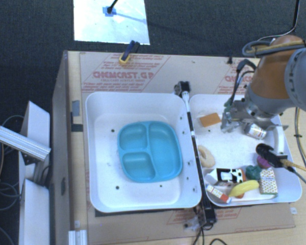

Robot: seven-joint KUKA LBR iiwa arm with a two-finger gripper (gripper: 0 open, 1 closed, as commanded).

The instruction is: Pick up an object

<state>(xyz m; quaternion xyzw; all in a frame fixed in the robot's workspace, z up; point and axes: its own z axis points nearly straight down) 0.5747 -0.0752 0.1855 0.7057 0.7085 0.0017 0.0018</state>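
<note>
Approach seems the step in hand: gripper (228,122) low in the right bin (295,190) beside the tan block (209,119); finger state unreadable; next, descend and close.

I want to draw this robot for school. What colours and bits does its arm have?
The arm is chunky and rounded, mostly grey, with a big orange band near the wrist. Thin dark cables loop over its top and down its side. At the end is a small silvery-grey metal gripper, above the right white bin.
</note>
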